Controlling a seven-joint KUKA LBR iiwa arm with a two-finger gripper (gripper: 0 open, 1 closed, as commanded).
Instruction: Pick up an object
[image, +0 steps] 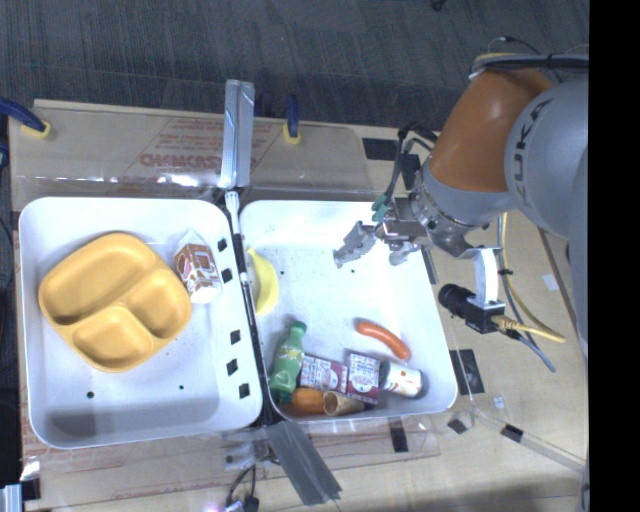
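Observation:
My gripper (378, 246) hangs over the upper right part of the right bin (320, 215), its two fingers spread apart with nothing between them. Below it in that bin lie a red sausage (383, 339), a green bottle (287, 360), a purple-and-white packet (340, 375), a small white bottle with a red end (402, 381) and an orange carrot-like piece (318, 402). A yellow banana (264, 282) rests against the bin's left wall.
The left bin (130, 410) holds a yellow divided plate (113, 299) and a small brown-and-white packet (197, 270). A metal divider post (237, 130) stands between the bins at the back. Cables run along the bench at right.

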